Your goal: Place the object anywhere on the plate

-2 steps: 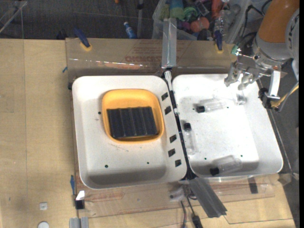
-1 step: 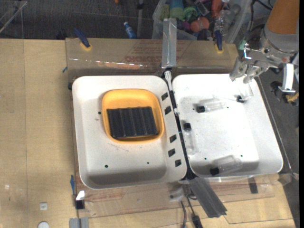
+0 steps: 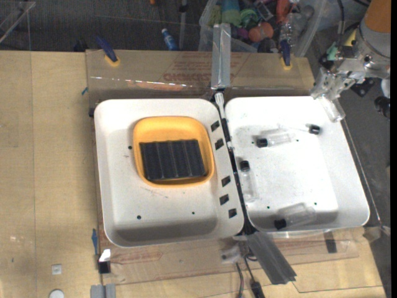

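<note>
An orange-yellow plate (image 3: 172, 126) sits in the left bin (image 3: 118, 191). A black ribbed rectangular block (image 3: 172, 159) lies flat on the plate and covers most of its middle. My gripper (image 3: 330, 93) hangs at the far right corner of the right bin (image 3: 335, 179), over its rim and well away from the plate. Nothing is visible in it.
The right bin holds three clear tubes with black caps: one near the far side (image 3: 277, 138), one along the left wall (image 3: 246, 177), one near the front (image 3: 296, 216). A small black cap (image 3: 314, 129) lies apart. A divider with black clips (image 3: 223, 160) separates the bins.
</note>
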`<control>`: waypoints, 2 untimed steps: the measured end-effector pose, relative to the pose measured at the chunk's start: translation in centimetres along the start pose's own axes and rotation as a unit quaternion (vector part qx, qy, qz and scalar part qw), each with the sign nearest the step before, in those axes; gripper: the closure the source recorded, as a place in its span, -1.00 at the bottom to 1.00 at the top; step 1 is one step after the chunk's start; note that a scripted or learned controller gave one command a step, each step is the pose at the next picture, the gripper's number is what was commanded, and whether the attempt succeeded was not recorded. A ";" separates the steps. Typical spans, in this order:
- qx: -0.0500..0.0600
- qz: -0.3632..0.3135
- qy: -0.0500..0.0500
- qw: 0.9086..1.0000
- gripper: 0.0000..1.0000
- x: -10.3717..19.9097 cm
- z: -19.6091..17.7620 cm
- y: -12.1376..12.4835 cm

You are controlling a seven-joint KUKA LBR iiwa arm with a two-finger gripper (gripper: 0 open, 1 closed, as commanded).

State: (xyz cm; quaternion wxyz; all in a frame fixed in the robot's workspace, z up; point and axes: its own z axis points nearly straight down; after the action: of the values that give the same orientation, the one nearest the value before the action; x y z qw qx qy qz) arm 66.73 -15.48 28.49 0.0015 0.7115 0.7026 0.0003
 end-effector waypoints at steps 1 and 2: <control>-0.001 -0.138 -0.001 0.990 1.00 -3.6 -5.5 0.1; -0.002 -0.275 -0.001 0.962 1.00 -6.9 -11.9 0.1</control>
State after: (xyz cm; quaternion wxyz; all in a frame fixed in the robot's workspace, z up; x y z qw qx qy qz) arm 66.72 -22.39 40.35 0.0040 0.4913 0.8710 0.0005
